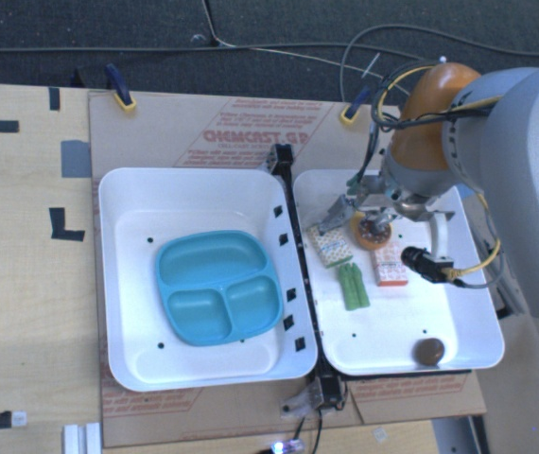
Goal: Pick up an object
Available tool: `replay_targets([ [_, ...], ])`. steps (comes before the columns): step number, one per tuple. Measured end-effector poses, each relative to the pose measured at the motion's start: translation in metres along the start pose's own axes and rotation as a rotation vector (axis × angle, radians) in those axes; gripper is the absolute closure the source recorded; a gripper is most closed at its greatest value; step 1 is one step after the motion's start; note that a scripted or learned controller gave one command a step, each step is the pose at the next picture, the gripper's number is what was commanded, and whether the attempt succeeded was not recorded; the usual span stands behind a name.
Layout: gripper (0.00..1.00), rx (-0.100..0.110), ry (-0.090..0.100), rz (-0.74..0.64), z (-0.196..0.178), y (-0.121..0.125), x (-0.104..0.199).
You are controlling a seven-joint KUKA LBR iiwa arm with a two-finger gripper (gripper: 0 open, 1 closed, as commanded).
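Note:
My gripper [366, 218] reaches down into the back of the right bin [468, 334], below the orange wrist band. It hangs just over a round orange-brown object [375, 234]. Right beside it lie a small patterned packet [331, 247], a green block [352, 286] and a red-and-white box [391, 269]. A brown ball [428, 351] rests near the bin's front right corner. The wrist hides part of the bin's back area.
The left bin [128, 282] holds a blue divided plate [218, 285]. A black divider [293, 253] with clips runs between the two bins. A black cable plug [421, 263] hangs off the arm over the right bin.

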State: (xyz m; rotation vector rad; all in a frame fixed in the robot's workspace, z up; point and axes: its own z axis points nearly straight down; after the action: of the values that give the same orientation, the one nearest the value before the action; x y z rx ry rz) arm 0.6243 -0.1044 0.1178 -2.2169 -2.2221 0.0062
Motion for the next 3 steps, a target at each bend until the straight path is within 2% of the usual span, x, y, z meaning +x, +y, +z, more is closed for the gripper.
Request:
replay_targets([
  [1,1.0,-0.002,0.0,-0.001,-0.012,0.001,0.001],
  [3,1.0,-0.009,0.0,0.001,-0.108,-0.004,0.001],
])
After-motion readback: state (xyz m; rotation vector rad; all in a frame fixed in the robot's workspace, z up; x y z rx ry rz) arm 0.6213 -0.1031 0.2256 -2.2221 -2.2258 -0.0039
